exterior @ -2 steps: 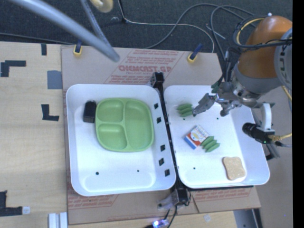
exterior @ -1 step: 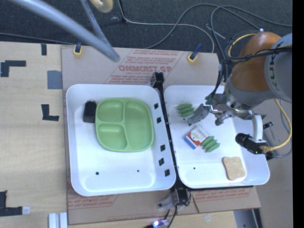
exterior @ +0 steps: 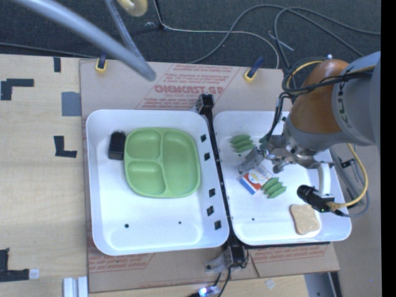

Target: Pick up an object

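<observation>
My gripper [exterior: 260, 161] hangs low over the middle of the right bin [exterior: 247, 228], its grey fingers pointing left and down. Just below the fingertips lies a small red, white and blue packet [exterior: 254, 181]. A green ridged piece [exterior: 242, 143] lies to the upper left of the gripper, and a second green ridged piece [exterior: 274, 189] lies right of the packet. A tan slice of bread [exterior: 305, 219] rests near the bin's lower right corner. I see nothing between the fingers.
The left bin [exterior: 111, 228] holds a green divided plate [exterior: 163, 162] and a small black block [exterior: 117, 145] at the plate's left. Black clips run along the divider [exterior: 213, 178] between the bins. Cables loop behind the bench and beside the arm.
</observation>
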Controlling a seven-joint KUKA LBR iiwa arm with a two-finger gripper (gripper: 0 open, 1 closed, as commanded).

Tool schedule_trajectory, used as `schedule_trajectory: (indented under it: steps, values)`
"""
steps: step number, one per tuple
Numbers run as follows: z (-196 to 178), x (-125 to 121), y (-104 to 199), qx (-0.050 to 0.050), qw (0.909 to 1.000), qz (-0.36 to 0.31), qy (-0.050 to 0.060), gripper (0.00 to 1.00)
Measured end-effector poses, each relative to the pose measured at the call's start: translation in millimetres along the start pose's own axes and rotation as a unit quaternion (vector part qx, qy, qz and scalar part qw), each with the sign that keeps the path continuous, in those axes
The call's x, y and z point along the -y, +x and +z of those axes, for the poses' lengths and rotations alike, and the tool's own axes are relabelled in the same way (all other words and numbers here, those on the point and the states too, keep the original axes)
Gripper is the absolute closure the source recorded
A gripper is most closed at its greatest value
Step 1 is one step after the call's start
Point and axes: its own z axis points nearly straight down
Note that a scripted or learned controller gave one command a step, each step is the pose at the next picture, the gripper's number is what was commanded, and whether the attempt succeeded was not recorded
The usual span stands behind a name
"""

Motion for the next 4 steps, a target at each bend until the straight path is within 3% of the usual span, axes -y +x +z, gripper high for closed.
schedule_trajectory:
  steps: [1,2,4]
  values:
    - [45.2,5.8,-5.9,0.000,1.0000,0.000,-0.001,0.00]
    - [36.1,6.0,-4.8,-0.001,1.0000,-0.001,0.000,1.00]
    - [-84.4,0.5,-8.5,0.000,1.0000,0.000,-0.002,1.00]
